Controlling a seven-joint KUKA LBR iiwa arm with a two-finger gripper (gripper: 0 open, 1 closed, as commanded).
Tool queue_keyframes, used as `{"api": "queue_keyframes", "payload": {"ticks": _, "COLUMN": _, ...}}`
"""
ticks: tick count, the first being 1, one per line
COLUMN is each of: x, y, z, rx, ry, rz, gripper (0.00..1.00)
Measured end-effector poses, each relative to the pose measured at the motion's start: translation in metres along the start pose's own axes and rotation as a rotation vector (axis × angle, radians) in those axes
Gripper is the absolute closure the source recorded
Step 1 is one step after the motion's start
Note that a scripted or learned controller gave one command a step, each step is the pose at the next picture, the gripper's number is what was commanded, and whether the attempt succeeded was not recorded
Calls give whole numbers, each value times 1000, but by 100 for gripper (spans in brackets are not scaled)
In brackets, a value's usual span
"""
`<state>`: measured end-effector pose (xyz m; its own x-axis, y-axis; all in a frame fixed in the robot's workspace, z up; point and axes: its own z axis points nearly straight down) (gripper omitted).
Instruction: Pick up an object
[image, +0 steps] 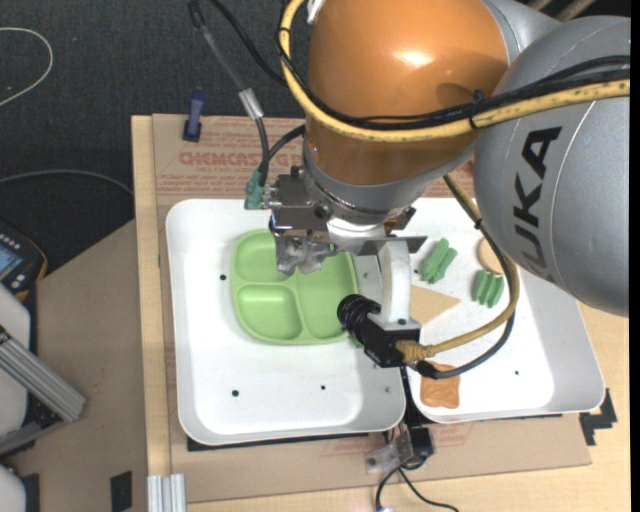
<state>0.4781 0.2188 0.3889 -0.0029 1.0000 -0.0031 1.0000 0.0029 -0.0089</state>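
Green divided plate (285, 300): smooth matte plastic, pale lime, rounded-square w/ raised ridges splitting it into compartments; it lies flat in the left bin (200, 330), directly under and partly hidden by the gripper (300, 258). Left bin is glossy white plastic, shallow, rounded corners, a few small dark dots on its floor. Right bin (540, 385), same make, sits just right of the gripper. In it: two ribbed green pieces, one (436, 260) close to the gripper's right, the other (488, 287) further right; a flat tan triangular piece (435, 303) right and a bit nearer the camera; a flat orange-brown piece (440, 392) well toward the near edge. Both bins rest on a tan cardboard sheet (165, 180) w/ faint red print, far side of the gripper. Arm (400, 90) comes in from the right, big glossy orange band over grey metal housing, wrist pointing straight down over the plate's far part. Gripper is grey metal, low over the plate; can't tell how wide it stands or whether it touches the plate, since the wrist body blocks it. Yellow and black cables (480, 330) loop off the wrist, right of the gripper; black connector (365, 325) hangs by the plate's right edge.
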Motion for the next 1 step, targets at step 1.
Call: {"api": "queue_keyframes", "payload": {"ticks": 1, "x": -1, "y": 1, "z": -15, "rx": -10, "ry": 4, "rz": 1, "gripper": 100}}
